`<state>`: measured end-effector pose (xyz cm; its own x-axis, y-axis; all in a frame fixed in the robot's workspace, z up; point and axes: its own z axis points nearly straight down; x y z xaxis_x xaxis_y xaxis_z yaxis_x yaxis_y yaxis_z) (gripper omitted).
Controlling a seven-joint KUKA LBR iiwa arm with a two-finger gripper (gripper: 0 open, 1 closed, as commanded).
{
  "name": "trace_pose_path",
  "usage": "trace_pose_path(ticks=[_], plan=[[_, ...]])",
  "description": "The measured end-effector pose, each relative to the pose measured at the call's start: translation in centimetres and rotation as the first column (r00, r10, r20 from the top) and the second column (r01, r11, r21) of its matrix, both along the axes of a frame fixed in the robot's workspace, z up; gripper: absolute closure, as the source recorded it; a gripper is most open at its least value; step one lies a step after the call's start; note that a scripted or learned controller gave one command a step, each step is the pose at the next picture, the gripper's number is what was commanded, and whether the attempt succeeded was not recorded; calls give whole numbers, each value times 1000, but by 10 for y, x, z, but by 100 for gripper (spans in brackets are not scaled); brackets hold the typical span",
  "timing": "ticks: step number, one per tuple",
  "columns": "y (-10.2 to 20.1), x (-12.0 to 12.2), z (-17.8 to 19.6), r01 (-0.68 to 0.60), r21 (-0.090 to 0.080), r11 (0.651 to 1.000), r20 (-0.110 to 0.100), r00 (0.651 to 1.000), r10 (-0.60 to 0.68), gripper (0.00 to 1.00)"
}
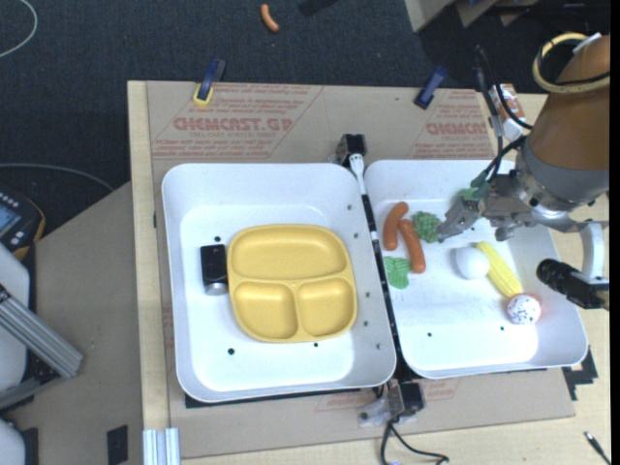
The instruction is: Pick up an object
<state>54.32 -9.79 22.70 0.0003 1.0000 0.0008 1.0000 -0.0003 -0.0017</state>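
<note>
My gripper hangs over the right bin, open, with nothing held between its fingers. A white egg lies just below it in the view. A green broccoli piece sits by its left fingertip. Two orange-red sausages lie left of that, with a green leafy piece beneath them. A yellow corn cob and a speckled white ball rest to the right of the egg.
The left bin holds a yellow divided plate and a small black block. A black clamp sits at the top of the ridge between the bins. The arm's orange band rises at the right.
</note>
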Motion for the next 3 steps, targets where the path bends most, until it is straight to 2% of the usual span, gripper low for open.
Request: trace_pose_path(ticks=[1, 3], plan=[[0, 2, -64, 0, 1, 1000, -7, 1000, 0, 0], [6, 7, -141, 1, 2, 1000, 1, 1000, -1, 0]])
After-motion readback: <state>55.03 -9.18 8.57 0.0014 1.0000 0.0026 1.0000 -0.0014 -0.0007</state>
